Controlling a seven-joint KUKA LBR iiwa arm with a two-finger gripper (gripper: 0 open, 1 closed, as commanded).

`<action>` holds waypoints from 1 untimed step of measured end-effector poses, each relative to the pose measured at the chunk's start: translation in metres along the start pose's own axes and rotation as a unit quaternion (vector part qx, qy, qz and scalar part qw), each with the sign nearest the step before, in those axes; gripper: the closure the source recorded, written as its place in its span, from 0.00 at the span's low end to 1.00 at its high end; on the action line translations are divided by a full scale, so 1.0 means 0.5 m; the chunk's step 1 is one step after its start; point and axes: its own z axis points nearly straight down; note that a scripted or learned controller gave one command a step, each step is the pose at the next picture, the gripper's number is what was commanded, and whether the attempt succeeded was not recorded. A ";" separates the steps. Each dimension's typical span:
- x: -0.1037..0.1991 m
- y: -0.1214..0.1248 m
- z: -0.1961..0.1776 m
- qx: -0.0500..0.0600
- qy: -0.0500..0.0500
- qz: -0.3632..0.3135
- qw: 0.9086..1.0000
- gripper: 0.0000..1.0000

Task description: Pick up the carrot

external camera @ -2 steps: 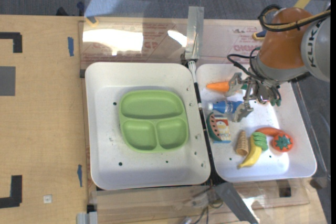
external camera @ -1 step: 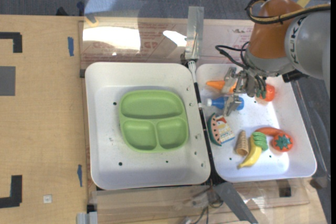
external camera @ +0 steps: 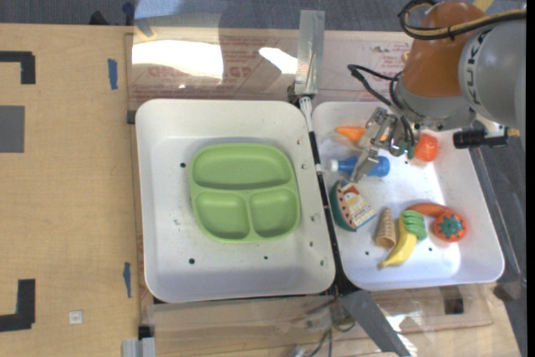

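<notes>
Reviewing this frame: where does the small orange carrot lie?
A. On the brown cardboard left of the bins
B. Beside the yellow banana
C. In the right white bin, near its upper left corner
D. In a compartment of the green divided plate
C: the small orange carrot lies in the right white bin near its upper left corner, just left of the gripper.
</notes>
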 end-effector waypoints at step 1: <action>-0.018 -0.042 0.000 -0.001 0.000 0.150 0.989 0.00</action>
